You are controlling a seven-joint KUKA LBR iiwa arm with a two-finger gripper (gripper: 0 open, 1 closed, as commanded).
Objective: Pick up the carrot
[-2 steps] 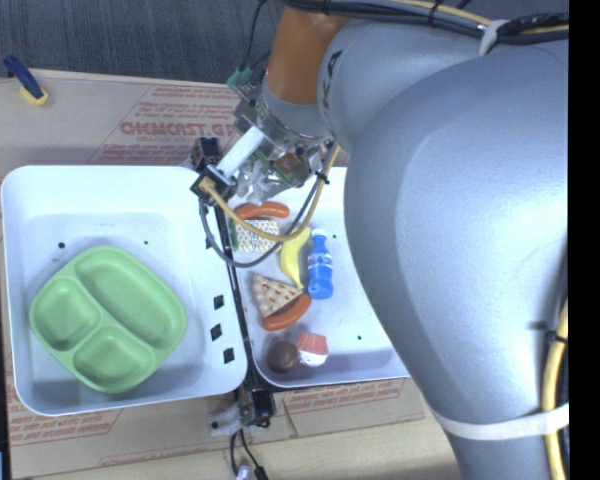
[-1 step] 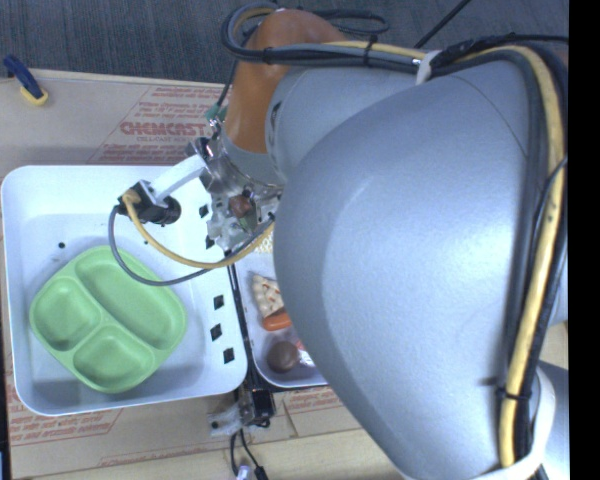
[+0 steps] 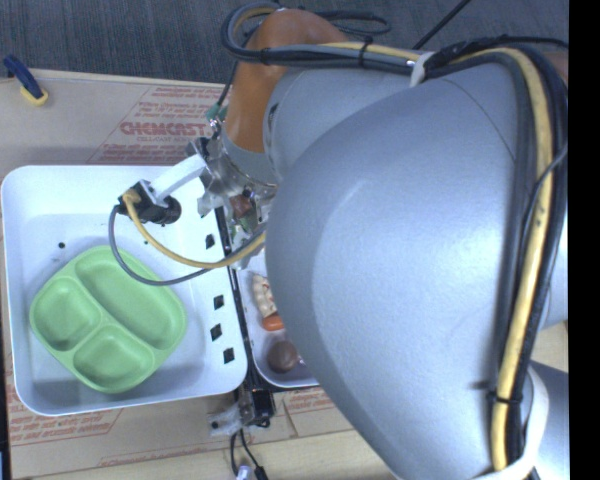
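A small orange piece, apparently the carrot (image 3: 271, 321), lies in the right bin (image 3: 280, 376), close to that bin's left wall, and most of the space around it is hidden beneath the robot. Just above the carrot sits a pale, lumpy item (image 3: 261, 292) that cannot be made out clearly; just below it rests a round brownish object (image 3: 282, 355). All three lie in the narrow strip of bin visible beside the arm.

The grey arm (image 3: 410, 258) looms over the right bin, its broad casing covering most of that side, with the orange band (image 3: 250, 88) near the top of the view and black and yellow cables (image 3: 520, 268) running along its flank. The gripper (image 3: 242, 208) hangs near the divide between the two bins, above the carrot in the view, and whether it is wide, narrow or clamped on anything cannot be told from here. A yellow hose (image 3: 170, 253) loops out from the wrist over the left bin.

The left bin (image 3: 20, 268) holds a light green divided plate (image 3: 105, 318) with three compartments, set toward the near left corner. Both bins rest on a cardboard-covered table (image 3: 100, 118) printed with red lettering, where a blue-and-yellow clip (image 3: 25, 80) lies at the far left edge.
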